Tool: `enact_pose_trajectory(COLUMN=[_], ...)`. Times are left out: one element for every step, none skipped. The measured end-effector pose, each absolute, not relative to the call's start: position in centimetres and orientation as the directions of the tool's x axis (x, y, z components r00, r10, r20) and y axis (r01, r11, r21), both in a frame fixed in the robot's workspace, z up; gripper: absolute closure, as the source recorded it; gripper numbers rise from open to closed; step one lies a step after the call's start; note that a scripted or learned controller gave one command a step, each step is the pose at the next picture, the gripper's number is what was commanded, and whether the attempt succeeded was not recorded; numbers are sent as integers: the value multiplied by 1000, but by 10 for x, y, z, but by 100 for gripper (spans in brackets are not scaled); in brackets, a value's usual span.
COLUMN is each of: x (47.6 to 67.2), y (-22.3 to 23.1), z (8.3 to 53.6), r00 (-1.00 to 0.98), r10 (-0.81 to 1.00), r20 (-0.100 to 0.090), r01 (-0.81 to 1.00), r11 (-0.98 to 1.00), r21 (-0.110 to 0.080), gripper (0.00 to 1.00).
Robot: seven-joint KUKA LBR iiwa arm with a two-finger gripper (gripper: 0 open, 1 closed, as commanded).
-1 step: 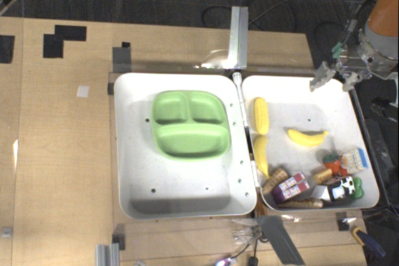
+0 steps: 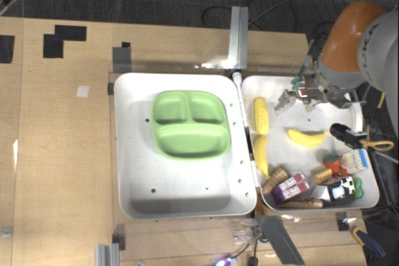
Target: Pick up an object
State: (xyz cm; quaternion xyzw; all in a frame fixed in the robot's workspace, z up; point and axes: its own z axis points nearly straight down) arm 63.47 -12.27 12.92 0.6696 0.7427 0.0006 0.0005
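Camera view, taking the right bin as the landmark. The grey arm with its orange band enters over the bin's far right corner. The claw hangs above the bin's far end, fingers spread apart, with nothing between them.

Inside the right bin: a corn cob lies lengthwise along the wall it shares with the neighbouring bin, and a second yellow piece lies just nearer than it on the same line. A banana rests near the bin's middle, just nearer than the claw and apart from it. At the bin's near end sits a cluster: a purple carton, a brown stick-like item beside it, a black-and-white item, and a small red and white package towards the right wall.

To the left of the right bin stands the left bin, holding a green divided plate. Both bins rest on the wooden bench.
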Motion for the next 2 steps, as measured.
enact_pose_trajectory(x=[641, 665], y=[-96, -118], z=[96, 88], r00=[-303, -186], r10=[953, 983], r20=[-3, -2], r01=[953, 982], r11=[303, 186], r21=[7, 11], gripper=[0, 0])
